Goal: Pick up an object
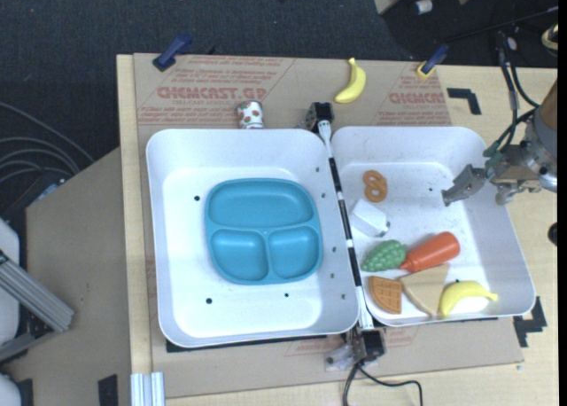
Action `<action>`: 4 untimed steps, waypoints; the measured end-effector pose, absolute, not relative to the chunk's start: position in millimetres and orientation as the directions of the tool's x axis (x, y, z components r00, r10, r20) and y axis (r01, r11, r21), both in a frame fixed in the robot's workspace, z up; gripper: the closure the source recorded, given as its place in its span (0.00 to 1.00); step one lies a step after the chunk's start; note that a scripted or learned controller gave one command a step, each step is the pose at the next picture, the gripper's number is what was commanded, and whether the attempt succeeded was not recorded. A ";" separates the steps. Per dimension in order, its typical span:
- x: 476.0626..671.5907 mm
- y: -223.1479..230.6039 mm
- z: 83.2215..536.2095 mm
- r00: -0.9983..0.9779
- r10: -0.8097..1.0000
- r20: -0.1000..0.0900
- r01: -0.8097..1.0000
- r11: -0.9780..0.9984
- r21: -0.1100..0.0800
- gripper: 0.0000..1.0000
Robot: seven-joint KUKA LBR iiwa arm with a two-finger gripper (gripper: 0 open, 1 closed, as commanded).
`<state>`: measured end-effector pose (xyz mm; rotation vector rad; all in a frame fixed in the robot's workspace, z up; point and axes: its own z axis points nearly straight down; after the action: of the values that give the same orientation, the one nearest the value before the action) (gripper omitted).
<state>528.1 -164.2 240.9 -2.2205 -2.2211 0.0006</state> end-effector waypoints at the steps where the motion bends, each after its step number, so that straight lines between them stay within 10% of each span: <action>1: 527.2 -173.3 141.2 0.001 1.000 0.002 1.000 -0.001 -0.004 0.00; 2: 601.3 -153.2 84.1 -0.001 1.000 0.000 1.000 0.001 -0.001 0.00; 3: 601.9 -153.3 94.5 -0.001 1.000 0.000 1.000 0.001 0.001 1.00; 4: 541.5 -137.8 259.8 -0.001 1.000 -0.001 1.000 0.001 0.003 1.00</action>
<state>541.5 -137.8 259.8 -2.2226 -2.2243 -0.0020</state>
